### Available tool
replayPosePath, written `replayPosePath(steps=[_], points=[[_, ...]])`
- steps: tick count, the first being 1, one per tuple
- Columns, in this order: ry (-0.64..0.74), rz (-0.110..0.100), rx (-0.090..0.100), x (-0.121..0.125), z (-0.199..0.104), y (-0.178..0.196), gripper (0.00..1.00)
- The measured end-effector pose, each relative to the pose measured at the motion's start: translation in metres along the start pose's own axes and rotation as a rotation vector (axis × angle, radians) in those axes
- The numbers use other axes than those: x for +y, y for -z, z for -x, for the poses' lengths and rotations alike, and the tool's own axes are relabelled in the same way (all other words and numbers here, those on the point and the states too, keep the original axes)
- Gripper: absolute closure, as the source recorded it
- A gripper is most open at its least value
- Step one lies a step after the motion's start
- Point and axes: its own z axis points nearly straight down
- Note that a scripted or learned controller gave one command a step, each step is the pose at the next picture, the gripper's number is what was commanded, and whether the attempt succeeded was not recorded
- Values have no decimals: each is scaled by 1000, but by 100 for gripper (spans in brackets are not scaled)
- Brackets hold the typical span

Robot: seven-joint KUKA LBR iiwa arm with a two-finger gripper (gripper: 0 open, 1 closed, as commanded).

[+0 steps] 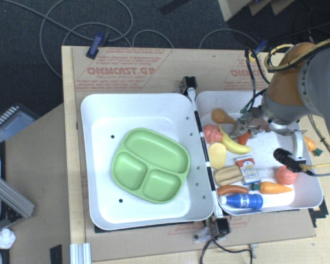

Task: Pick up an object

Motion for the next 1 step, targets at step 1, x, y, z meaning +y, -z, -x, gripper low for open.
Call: replayPosePath(steps=[1], points=[[0,0,1,-7,-86,101,100]])
